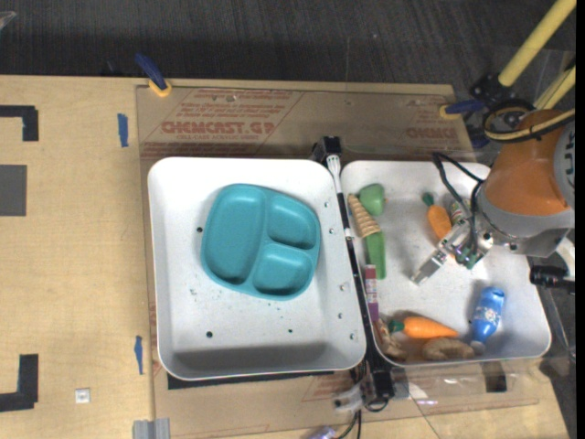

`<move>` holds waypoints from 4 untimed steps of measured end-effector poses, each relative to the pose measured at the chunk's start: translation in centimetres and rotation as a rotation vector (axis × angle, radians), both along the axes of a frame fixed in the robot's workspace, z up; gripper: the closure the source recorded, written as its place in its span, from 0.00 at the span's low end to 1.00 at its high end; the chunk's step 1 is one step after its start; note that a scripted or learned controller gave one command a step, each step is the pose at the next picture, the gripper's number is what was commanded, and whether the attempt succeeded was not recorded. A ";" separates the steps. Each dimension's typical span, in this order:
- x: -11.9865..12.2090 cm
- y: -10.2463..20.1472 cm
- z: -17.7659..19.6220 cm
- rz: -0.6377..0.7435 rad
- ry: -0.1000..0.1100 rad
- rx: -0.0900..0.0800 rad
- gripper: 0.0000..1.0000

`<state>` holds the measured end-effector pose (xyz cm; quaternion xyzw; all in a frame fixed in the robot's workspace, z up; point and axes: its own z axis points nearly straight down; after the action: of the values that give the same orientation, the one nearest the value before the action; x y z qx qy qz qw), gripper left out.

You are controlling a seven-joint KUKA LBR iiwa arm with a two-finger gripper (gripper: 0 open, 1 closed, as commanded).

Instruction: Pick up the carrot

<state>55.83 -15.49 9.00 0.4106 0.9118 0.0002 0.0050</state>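
Camera view: the gripper (pixel 428 271) hangs over the right bin (pixel 521 286), its grip not discernible (too small); a carrot (pixel 426 328) lies near the front wall.

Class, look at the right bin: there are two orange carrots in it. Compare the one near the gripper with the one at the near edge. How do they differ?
The upper carrot lies steeply slanted in the right bin, beside the gripper. The lower carrot lies almost level along the bin's near wall, far from the gripper. The upper carrot lies alone on the bin floor; the lower rests among other items. Both are orange with green tops.
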 end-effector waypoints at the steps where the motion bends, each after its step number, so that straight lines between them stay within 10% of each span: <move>1: 6.7 -3.0 -0.1 -0.128 0.029 0.030 0.00; 2: 10.3 -1.0 -0.2 -0.674 0.062 0.019 0.00; 3: 10.2 -1.7 0.5 -0.673 0.053 0.004 1.00; 4: 10.5 -1.7 0.9 -0.672 0.040 0.007 0.00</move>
<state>66.33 -17.19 9.86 0.6883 0.7252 -0.0067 -0.0146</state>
